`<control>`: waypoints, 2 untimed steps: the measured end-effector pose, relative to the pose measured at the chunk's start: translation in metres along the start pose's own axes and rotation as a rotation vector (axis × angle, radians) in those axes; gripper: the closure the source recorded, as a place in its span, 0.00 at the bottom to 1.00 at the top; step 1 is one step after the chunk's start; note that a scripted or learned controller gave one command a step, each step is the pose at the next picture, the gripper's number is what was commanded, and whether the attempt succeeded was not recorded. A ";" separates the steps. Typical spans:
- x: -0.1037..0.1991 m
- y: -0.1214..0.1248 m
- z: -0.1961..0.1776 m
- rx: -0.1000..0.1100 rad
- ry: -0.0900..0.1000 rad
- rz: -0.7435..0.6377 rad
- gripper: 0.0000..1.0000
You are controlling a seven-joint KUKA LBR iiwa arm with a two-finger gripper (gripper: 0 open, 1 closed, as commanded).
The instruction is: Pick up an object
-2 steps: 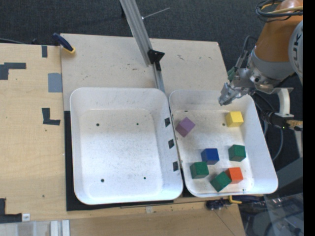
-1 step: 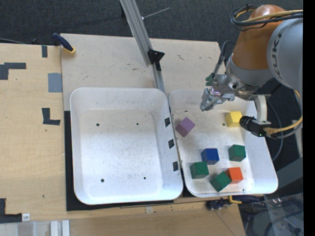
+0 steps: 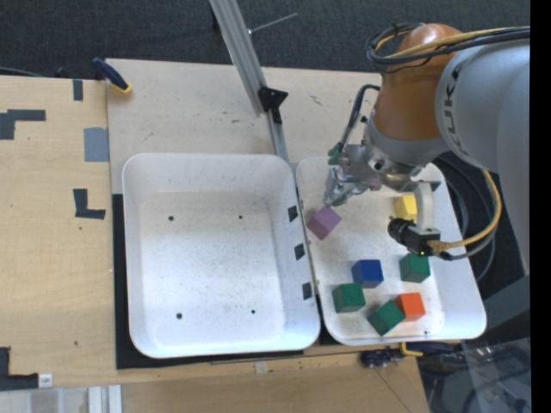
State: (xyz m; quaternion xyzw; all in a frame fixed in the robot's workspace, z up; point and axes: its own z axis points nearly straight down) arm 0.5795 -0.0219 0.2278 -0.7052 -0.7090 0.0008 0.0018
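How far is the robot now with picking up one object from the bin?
Done: the arm has reached the right bin, and the pincer sits just above the purple block. In hand: nothing clearly; I cannot tell whether the block is gripped or lifted. Left: a secure grasp and a lift. The blue block, the orange block and the others lie untouched.

Arm: grey, bulky, reaching in from the right edge of the view — bent downward toward the left.
Wrist: orange band on top, with black and yellow cables looped over and beside it.
Hand (image 3: 337, 193): pointing down and to the left below the wrist — fingertips low, their spacing too small to judge.
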 end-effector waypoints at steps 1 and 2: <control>0.057 -0.014 -0.010 -0.002 0.001 -0.003 1.00; 0.115 -0.031 0.001 0.000 0.000 -0.002 1.00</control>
